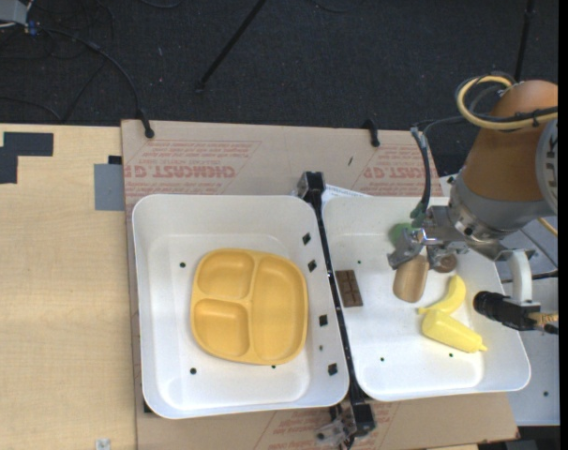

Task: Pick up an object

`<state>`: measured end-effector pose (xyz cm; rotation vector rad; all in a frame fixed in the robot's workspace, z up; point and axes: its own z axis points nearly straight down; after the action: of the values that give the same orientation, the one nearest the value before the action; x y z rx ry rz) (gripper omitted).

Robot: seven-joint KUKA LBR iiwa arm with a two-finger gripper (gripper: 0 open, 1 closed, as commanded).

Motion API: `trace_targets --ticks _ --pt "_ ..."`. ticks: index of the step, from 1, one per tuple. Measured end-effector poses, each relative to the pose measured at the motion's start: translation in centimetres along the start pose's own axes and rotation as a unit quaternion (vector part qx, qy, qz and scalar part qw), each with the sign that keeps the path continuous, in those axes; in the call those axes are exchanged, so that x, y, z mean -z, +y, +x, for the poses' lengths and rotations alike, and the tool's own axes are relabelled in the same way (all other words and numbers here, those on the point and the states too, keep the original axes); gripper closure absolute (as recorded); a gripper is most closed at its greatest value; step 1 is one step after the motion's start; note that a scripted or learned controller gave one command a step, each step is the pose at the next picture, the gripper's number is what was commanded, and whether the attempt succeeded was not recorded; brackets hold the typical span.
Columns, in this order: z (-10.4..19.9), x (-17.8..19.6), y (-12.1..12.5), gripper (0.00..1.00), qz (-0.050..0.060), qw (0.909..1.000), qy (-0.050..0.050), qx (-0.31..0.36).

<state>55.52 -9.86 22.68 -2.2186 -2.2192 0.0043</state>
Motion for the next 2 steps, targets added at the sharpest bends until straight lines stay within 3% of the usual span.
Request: trace_targets --ticks 2 --pt "9.2 0.6 -1.6 1.0 0.0 1.0 0.0 0.0"
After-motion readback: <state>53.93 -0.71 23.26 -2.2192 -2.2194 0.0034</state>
